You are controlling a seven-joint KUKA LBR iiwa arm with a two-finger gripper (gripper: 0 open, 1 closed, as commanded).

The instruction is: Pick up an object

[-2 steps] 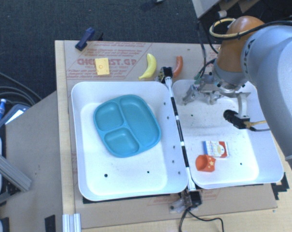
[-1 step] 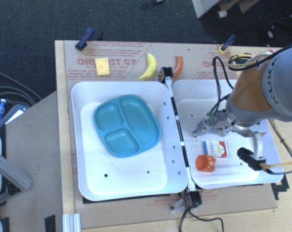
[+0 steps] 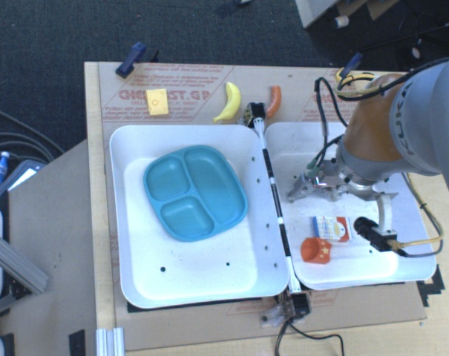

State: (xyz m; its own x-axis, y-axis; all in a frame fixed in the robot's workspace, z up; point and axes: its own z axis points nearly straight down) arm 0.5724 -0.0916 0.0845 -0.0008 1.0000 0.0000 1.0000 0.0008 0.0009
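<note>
Right white bin near edge: small orange-red block, white-and-red carton just behind it. Pincer low over bin floor beyond them, fingers apart, nothing between them. Approach step, no grasp yet; next move needs shifting over the carton, then closing. Left bin: blue divided plastic plate. Yellow banana on table behind.

My arm is coming in from the right. It is big and grey, and it is wearing an orange band just above my wrist. I am bending my wrist down and pointing it to the left. My gripper is sticking out low at the end, and it is pointing left too.
</note>
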